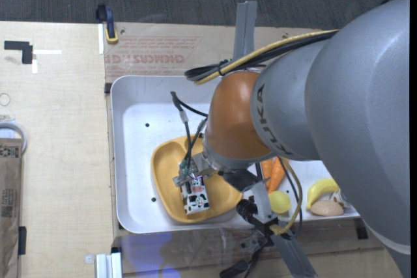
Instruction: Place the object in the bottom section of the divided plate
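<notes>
Plate (168, 169) half under arm (313, 101)

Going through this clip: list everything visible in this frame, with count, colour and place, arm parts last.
bin: one, white, centre of the bench, left of the arm.
divided plate: one, yellow, inside the bin toward its near side, partly under the wrist.
carrot: one, orange, right of the plate, partly hidden by the arm.
lemon: one, yellow, just below the carrot.
banana: one, yellow, right of the lemon.
tan object: one, below the banana; kind unclear.
cardboard sheet: one, brown, behind the bin.
arm: one, grey with orange band, from the right.
gripper: one, over the plate.
</notes>
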You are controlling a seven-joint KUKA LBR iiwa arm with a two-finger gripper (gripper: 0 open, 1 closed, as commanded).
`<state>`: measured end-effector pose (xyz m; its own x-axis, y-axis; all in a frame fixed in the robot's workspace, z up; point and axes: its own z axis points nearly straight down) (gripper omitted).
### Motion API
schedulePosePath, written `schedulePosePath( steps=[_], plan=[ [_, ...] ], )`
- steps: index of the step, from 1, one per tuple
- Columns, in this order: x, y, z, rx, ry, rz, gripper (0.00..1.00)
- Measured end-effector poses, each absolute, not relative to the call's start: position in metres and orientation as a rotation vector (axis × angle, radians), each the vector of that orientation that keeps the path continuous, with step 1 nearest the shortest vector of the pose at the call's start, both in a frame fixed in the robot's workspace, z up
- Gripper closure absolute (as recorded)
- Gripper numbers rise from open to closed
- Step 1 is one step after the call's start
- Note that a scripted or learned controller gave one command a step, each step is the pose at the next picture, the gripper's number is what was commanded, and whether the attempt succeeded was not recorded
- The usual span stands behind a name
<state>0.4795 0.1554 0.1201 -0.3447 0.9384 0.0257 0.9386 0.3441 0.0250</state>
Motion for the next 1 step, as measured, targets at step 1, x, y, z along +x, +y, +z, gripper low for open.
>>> schedulePosePath(
  steps=[1],
  plan=[
    [0.521, 0.1833, 0.2538, -1.224, -2.893, 0.004, 1.0]
  ],
)
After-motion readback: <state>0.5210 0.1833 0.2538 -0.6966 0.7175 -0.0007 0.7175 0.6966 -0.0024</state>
